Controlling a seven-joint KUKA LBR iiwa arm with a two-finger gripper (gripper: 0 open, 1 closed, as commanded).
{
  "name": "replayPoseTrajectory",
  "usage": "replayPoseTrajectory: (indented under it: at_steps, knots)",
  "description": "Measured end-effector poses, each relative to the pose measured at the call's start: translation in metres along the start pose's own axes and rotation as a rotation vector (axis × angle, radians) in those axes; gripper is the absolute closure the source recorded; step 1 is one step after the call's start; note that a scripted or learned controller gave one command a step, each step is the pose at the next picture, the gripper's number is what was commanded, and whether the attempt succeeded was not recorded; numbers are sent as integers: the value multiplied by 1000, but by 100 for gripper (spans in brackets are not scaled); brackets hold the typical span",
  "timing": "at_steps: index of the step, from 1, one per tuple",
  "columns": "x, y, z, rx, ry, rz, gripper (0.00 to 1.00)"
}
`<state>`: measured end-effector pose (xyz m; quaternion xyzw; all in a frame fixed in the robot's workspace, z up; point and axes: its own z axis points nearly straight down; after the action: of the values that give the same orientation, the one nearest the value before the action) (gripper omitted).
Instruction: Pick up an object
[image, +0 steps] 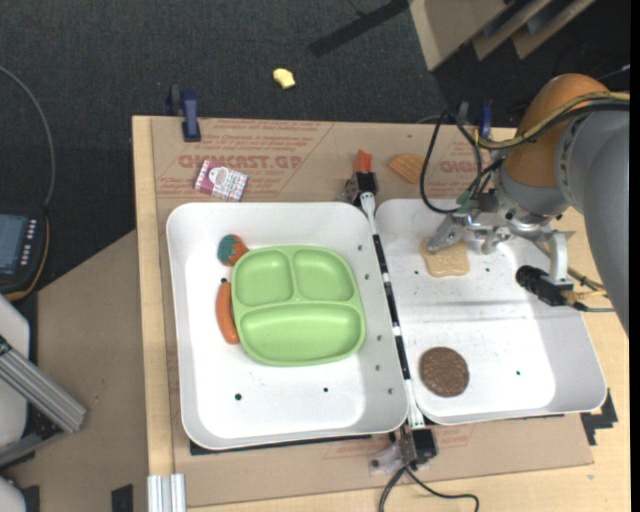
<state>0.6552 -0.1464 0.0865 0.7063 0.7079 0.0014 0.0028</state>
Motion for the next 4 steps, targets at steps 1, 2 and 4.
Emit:
replayPoseTrajectory:
  at_steps: [1, 2, 4]
  knots:
    - [52, -37, -2, 1, 2, 0, 0]
    - [47, 12, 0, -1, 0, -1, 0]
    - [50, -9, -1, 0, 0, 4, 0]
